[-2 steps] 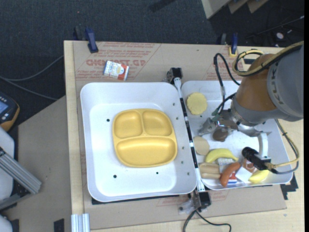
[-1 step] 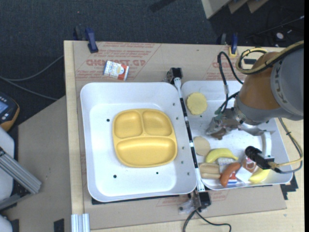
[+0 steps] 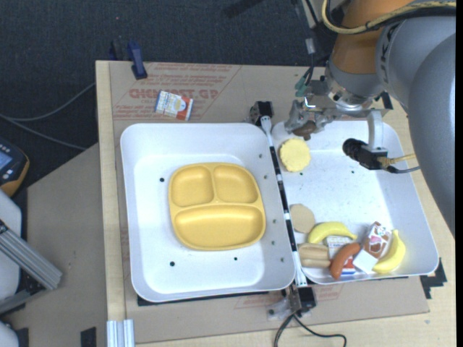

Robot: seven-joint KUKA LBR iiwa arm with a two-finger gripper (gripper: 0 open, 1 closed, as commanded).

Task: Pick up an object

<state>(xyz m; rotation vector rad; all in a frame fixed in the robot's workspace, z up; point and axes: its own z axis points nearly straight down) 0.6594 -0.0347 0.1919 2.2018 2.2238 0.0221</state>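
Robot claw low at the upper edge of the right bin, just above a pale yellow disc.

Whether the claw is spread or pressed together cannot be told. The disc lies apart from the toy food pile at lower right. A clean grasp likely means centring over the disc before pinching.

Faded red print runs across the tan cardboard sheet in the frame's upper middle, too blurred to read. The small red-and-white carton there carries illegible markings too.
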